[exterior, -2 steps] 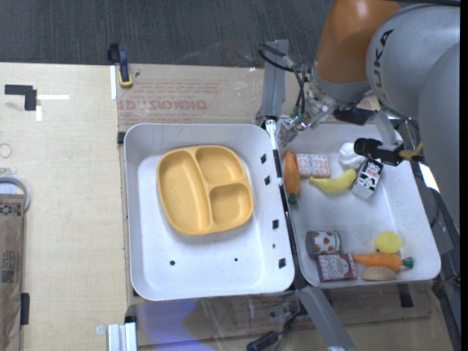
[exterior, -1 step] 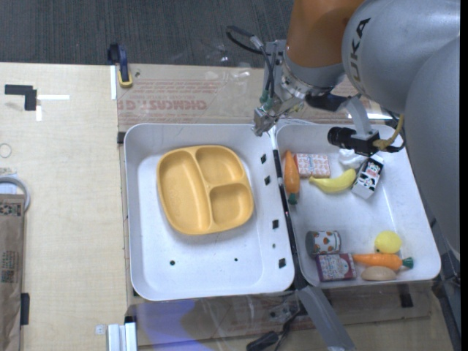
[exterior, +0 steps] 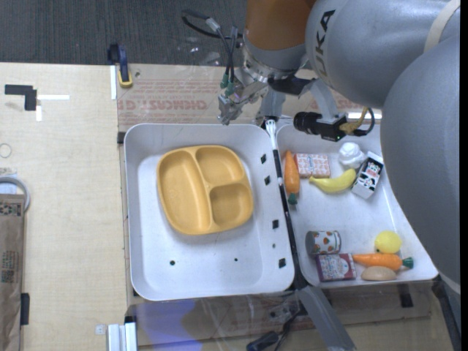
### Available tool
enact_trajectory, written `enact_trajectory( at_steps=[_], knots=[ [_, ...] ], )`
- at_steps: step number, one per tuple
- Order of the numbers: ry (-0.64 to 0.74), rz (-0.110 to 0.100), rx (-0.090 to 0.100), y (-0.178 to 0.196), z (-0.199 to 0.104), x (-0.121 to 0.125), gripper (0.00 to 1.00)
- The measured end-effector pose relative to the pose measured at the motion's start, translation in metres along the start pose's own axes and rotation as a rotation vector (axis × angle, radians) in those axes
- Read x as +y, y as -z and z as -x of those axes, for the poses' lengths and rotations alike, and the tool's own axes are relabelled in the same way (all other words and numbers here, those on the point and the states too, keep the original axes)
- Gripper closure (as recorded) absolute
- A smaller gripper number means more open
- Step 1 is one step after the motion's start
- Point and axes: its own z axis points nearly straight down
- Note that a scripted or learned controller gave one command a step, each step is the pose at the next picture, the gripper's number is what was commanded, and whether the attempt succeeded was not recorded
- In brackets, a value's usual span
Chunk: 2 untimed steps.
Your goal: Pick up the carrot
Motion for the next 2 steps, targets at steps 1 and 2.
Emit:
enact_trajectory(
  at_steps=[1, 2],
  knots=[
    [-0.378, -0.004, 0.0, -0.046, -0.055, 0.034, 1.0],
    [-0.767, -0.006, -0.001, -0.077, -0.065, 0.04, 1.0]
  ],
)
